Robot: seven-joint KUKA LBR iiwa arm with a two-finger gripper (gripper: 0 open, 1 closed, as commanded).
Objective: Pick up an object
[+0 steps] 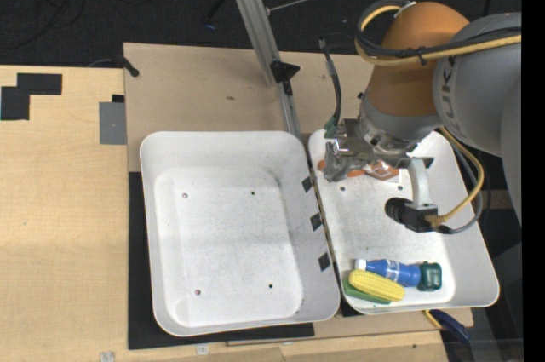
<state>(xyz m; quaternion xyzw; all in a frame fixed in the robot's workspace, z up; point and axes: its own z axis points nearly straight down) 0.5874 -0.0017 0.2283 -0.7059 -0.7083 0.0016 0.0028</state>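
Gripper (341,160) sits low at upper left of the right bin (477,284); finger spacing can't be judged. Something orange-pink (381,171) lies just beside it. Corn (376,287) and blue bottle (398,272) rest lower centre. Risk: closing near the bin wall, catching nothing.

Arm's gripper (341,161) low in the right bin (477,284), upper centre-right; corn cob (375,286) and blue bottle (400,272) at lower right.

Fixed overhead camera — slanted over bins (162,181).
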